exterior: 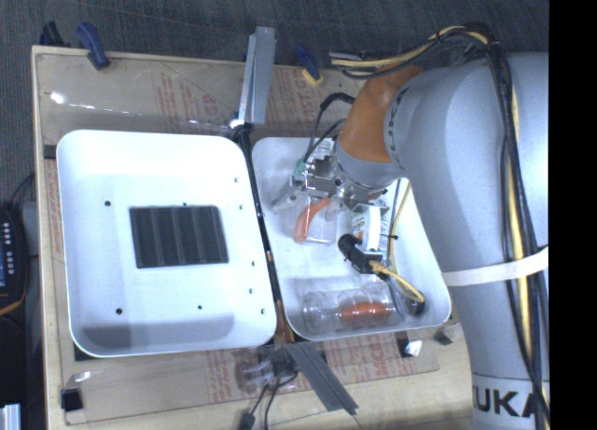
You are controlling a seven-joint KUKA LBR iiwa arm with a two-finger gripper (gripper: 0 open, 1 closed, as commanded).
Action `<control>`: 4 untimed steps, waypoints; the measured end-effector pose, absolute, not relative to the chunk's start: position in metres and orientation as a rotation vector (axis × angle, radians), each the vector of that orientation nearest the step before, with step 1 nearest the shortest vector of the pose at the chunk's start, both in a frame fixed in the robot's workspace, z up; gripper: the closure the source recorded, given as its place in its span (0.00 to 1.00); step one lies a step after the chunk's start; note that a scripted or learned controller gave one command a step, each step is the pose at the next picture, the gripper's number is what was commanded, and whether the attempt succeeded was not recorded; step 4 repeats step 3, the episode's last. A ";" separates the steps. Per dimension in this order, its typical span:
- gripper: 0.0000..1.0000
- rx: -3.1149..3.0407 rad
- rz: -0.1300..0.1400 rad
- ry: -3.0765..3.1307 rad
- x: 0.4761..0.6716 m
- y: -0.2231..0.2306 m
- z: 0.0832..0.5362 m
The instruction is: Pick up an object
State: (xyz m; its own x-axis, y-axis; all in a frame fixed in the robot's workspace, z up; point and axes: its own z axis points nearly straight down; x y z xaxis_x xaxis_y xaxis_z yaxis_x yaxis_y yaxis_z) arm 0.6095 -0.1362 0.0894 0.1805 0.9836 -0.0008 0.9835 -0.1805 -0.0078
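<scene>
Claw (315,197) hangs low in the right bin (270,172), toward its 11 o'clock corner, right over an orange object (306,223); how far it is open, or whether it grips anything, I cannot tell. Nearest the camera, along the bin's 6 o'clock wall, lies a clear bottle (347,311) with an orange patch. At 9 o'clock, the left bin (93,176) shows a dark ribbed rectangle (178,236). Farther back, blue clamps (92,44) grip the bench (140,92) at 12 o'clock.
</scene>
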 end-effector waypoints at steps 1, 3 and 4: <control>1.00 -2.402 0.013 -2.009 0.609 -0.136 0.098; 1.00 -2.441 0.005 -1.972 0.651 -0.083 0.191; 1.00 -2.441 0.005 -1.972 0.651 -0.083 0.191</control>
